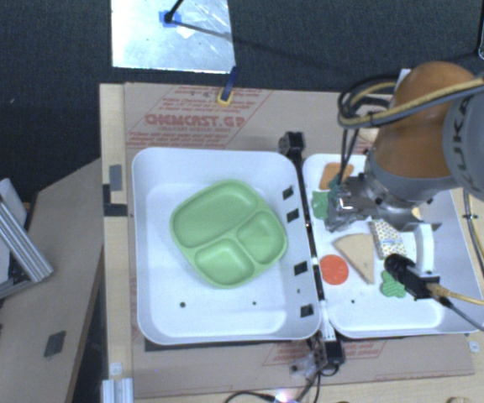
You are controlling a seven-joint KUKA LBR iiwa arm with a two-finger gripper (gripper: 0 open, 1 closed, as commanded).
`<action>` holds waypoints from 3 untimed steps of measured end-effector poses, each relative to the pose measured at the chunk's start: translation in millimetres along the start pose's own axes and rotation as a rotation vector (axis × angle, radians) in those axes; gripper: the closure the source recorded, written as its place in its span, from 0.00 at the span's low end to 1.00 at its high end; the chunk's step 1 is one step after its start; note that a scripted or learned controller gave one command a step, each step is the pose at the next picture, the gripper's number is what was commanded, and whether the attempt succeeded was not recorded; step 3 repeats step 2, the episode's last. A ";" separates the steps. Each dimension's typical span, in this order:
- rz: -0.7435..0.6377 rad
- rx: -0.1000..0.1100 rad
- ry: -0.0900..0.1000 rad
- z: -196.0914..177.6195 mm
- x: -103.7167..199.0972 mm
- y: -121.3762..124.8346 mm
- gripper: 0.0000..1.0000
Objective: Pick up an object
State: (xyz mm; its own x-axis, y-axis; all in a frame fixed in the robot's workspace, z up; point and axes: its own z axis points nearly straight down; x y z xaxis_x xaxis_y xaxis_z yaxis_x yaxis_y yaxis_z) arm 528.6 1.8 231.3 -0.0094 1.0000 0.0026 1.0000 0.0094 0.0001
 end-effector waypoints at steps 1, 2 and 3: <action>0.002 0.000 -0.001 0.5 6.4 -2.6 1.00; 0.009 0.001 -0.003 3.0 -3.6 -16.0 1.00; 0.009 0.001 -0.003 3.0 -3.6 -16.0 1.00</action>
